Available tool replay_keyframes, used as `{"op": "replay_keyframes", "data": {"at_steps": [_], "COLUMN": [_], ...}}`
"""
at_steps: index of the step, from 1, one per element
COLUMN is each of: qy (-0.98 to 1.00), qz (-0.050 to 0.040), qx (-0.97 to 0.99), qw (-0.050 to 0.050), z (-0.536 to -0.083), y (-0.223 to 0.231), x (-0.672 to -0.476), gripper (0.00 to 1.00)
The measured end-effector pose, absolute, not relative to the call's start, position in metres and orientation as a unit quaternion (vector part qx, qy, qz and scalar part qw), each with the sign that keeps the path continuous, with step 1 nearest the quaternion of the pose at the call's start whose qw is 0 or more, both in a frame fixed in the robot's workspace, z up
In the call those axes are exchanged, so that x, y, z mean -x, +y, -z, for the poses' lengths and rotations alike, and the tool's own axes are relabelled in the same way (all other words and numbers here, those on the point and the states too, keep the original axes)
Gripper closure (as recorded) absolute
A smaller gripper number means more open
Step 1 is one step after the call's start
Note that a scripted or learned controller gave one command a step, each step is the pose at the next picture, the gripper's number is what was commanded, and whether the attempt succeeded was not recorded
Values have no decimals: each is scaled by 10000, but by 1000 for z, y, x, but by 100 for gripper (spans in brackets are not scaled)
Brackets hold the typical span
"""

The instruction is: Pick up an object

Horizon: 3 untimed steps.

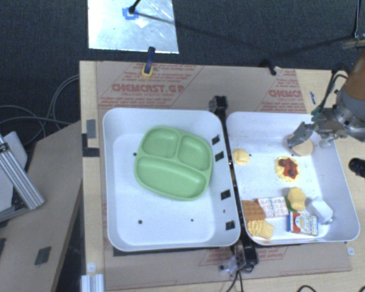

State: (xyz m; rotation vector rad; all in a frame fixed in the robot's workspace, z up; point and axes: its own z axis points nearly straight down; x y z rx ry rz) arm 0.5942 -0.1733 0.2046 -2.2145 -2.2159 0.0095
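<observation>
The right bin (255, 129) holds several small food items. A pale yellow piece (240, 157) lies at its left wall, and a yellow and red pasta piece (287, 168) is in the middle. A yellow lump (296, 198) sits below that. My gripper (304, 140) hangs low over the bin's far right part. A beige round piece (303, 149) shows right under its tip. The grey arm with its orange band (362, 78) comes in from the right edge.
The left bin (118, 163) bears a green divided plate (173, 163). Along the right bin's front lie crackers (255, 219), a red and white packet (272, 207), a small carton (302, 224) and a white piece (321, 210). A black divider (226, 163) separates the bins.
</observation>
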Motion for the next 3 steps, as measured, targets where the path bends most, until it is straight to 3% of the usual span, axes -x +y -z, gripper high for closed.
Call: {"op": "replay_keyframes", "data": {"at_steps": [1, 3], "qy": [-7083, -7074], "qz": [3, -6], "qx": [7059, 7068], "qw": [-7, 12], "z": [-212, -106], "y": [-173, -170], "x": [-597, -591], "gripper": [0, 0]}}
